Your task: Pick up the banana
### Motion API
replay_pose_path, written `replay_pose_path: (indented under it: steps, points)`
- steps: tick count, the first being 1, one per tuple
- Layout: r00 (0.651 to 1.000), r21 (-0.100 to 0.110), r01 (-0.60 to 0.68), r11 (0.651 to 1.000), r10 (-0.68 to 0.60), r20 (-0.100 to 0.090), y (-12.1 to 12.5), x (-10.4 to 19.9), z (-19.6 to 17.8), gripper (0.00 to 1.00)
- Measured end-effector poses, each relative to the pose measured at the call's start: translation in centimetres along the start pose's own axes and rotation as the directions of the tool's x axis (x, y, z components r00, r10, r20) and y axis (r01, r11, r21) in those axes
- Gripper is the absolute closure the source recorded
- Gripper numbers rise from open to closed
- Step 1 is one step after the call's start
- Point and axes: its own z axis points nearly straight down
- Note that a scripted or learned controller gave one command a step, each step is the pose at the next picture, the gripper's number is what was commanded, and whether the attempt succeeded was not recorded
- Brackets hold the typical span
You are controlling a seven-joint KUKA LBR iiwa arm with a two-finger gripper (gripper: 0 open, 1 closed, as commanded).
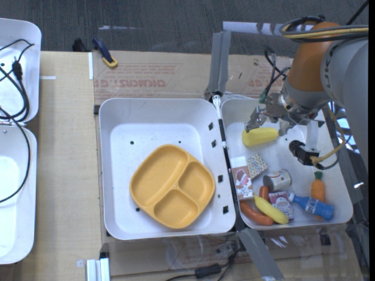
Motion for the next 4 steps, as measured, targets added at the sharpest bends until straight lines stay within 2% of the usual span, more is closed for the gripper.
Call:
replay_pose_path:
  steps: [1, 2, 3, 4]
  points:
    - [1.000, -0.001, 0.014, 1.000, -0.014, 0.001, -0.4, -3.0, 5.0, 0.00]
    - [1.000, 0.000, 0.013, 1.000, -0.013, 0.001, -0.4, -3.1, 4.1, 1.00]
    - [0.986, -0.002, -0.166, 0.986, 0.166, 0.002, 0.9, 6.9, -7.2, 1.00]
    - [0.892, -0.002, -0.452, 0.892, 0.452, 0.002, 1.8, 8.8, -11.4, 1.00]
